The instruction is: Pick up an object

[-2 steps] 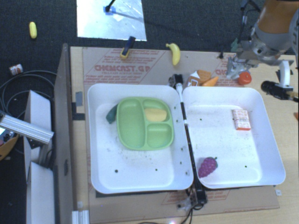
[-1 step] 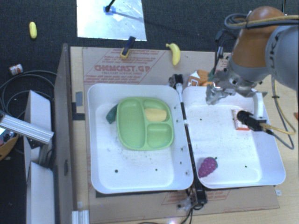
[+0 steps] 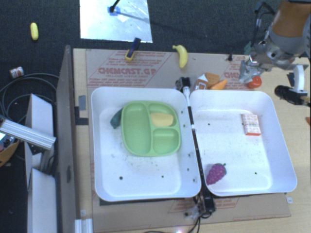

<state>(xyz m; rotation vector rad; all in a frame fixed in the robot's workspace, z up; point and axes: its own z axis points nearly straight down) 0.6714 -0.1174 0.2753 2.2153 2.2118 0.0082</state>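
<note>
Two white bins, the left bin [image 3: 104, 144] and the right bin [image 3: 277, 144], both faintly speckled with dark specks. In the left one there's a pale green divided tray [image 3: 141, 135] carrying a soft yellow piece [image 3: 162, 119], and a dark teal scrap [image 3: 115, 119] beside it. Over on the right, a purple grape bunch [image 3: 216, 173] and a small box [image 3: 250, 124] in white with red-orange print. The bench [image 3: 121, 64] shows tan board with red lettering, a bright yellow banana [image 3: 181, 55] on it. The arm [image 3: 291, 18] reads grey and orange.
</note>
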